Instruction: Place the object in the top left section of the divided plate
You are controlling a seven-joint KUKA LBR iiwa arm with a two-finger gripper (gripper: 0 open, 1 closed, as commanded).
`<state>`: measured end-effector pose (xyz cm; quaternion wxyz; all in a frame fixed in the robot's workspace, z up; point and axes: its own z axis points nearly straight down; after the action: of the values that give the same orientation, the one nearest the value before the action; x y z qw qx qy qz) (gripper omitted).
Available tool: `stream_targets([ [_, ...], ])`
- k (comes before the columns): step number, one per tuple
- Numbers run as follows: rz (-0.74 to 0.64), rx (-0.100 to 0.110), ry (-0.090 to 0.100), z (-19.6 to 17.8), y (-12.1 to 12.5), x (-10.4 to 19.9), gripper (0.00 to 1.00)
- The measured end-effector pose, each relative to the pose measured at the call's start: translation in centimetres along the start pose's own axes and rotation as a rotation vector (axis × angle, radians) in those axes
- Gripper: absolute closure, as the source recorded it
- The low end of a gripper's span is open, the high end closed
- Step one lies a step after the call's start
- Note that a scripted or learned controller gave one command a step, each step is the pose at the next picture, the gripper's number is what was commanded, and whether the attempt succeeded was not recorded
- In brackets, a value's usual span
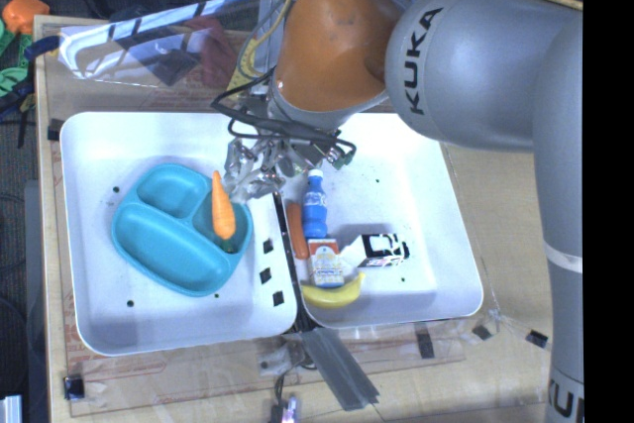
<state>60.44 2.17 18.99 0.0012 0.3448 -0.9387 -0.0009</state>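
Observation:
A blue divided plate (163, 248) lies in the left bin. An orange carrot (223, 208) rests on it, lengthwise in the compartment at the plate's right side, its upper end pointing toward the gripper. My gripper (253, 169) hangs under the orange wrist band, just above and to the right of the carrot's upper end, over the wall between the two bins. The view is too cluttered with metal and cables to show whether it touches the carrot. The plate's upper left compartment (170, 188) shows bare blue.
The right bin (426, 213) holds a blue bottle (315, 203), an orange stick-shaped item (295, 228), a small carton (326, 264), a banana (333, 293) and a black-and-white object (384, 250). The big grey arm (475, 64) covers the right bin's far part. Clear plastic packaging (149, 45) lies behind the bins.

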Motion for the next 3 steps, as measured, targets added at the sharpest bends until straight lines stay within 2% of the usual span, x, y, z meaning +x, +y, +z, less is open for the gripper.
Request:
stream_targets([
  [1,-0.183,0.003,-0.006,-0.1,-4.5,-1.7,1.0],
  [2,-0.515,0.001,-0.003,0.0,-1.2,0.9,1.0],
  [3,-0.647,0.001,-0.002,0.0,6.9,8.8,1.0],
])
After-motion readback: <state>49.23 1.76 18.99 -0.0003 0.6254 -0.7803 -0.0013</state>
